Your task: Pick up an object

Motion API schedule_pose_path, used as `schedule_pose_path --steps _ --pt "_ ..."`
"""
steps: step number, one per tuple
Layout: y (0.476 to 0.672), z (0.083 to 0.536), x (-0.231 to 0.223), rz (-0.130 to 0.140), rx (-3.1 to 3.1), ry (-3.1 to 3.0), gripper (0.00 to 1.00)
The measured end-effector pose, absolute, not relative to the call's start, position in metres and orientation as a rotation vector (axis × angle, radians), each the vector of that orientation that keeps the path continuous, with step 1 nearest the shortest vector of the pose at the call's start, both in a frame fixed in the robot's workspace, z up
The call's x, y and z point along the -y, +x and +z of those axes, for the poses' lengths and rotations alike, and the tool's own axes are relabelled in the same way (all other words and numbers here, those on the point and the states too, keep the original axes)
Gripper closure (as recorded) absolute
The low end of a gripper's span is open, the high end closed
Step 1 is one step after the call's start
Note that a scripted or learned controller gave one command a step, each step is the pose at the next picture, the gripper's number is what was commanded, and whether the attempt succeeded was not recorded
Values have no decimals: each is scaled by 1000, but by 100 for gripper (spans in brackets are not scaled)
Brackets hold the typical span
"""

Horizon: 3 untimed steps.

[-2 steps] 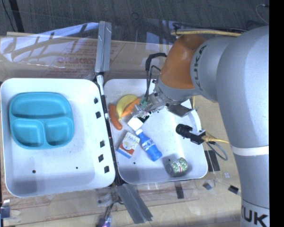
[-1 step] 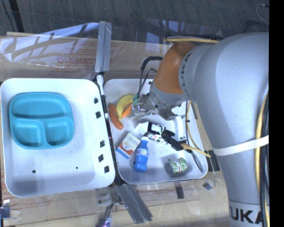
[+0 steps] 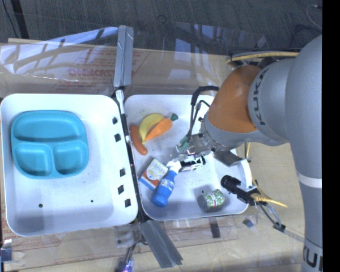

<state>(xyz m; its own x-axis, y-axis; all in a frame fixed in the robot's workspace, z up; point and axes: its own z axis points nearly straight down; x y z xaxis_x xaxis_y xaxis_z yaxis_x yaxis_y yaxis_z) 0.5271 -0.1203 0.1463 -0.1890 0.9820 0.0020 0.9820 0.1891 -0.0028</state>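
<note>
Hovering over right bin [image 3: 158, 103], approach step. Jaws [image 3: 191, 152] low near blue bottle [image 3: 164, 188]; spread or pressed, cannot tell. Bottle lies beside small carton [image 3: 154, 170]. Next, I judge: centre over bottle, descend, close.

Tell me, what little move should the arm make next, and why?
Probably a short drop straight down. The gripper hovers over the right bin, just right of the blue bottle and small carton, with nothing visibly gripped yet, so it likely needs to get lower before closing.

The arm [image 3: 283, 84] bears part of a "KUKA" mark — other labels stay unreadable.
</note>
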Motion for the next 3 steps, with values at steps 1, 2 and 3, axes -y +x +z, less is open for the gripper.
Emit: schedule_pose_path --steps 1,2,3 --pt "527 146 120 2 2420 -1998 0" --pt "527 146 120 2 2420 -1998 0" --pt "527 146 120 2 2420 -1998 0"
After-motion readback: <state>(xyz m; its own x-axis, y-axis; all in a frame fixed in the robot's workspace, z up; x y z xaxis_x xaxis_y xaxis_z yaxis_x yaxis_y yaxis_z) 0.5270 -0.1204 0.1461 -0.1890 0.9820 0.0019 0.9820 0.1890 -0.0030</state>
